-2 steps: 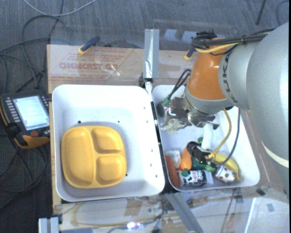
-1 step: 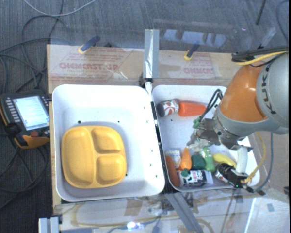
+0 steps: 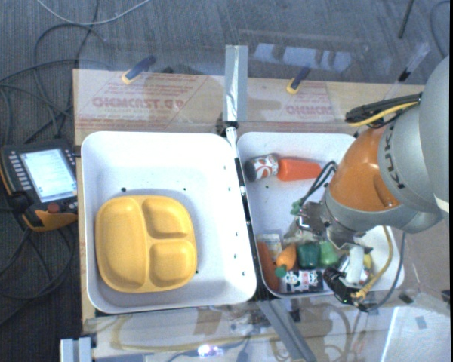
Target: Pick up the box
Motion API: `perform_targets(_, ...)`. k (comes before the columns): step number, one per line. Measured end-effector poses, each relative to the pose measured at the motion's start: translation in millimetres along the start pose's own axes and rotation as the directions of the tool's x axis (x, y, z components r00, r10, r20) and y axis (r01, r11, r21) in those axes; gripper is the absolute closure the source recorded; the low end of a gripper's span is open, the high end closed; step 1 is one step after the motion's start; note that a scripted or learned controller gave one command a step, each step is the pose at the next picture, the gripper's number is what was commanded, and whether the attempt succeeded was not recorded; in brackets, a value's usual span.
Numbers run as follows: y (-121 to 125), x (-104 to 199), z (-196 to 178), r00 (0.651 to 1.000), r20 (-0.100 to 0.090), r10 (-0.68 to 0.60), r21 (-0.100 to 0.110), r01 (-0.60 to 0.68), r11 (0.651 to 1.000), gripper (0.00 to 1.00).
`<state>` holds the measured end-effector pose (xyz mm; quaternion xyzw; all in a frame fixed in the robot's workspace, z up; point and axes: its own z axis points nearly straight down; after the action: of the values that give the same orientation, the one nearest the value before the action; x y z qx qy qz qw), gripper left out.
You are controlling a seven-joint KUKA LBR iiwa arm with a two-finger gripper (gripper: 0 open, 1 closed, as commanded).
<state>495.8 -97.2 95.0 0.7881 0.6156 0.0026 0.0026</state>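
The arm reaches into the right bin (image 3: 317,143) from the right. Its gripper (image 3: 308,236) is low in the bin's front part, amid a cluster of small objects. A small box with a black-and-white printed side (image 3: 300,280) lies at the front wall of the right bin, just below the gripper. A green block (image 3: 309,256) and an orange piece (image 3: 285,258) sit right under the wrist. The arm's body hides much of the cluster.
A small can (image 3: 262,167) and an orange carrot (image 3: 298,170) lie at the back of the right bin. The left bin (image 3: 158,151) holds a yellow divided plate (image 3: 146,240). A teach pendant (image 3: 38,181) rests left of the bench.
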Motion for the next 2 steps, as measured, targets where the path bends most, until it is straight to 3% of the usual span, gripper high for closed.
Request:
perform_targets(1, -24, 46, -88, 1.0, 0.002, -0.015, 0.011, 0.015, 1.0, 1.0)
perform_targets(2, -16, 15, -88, 0.999, 0.002, 0.043, 0.011, -0.043, 0.999, 1.0)
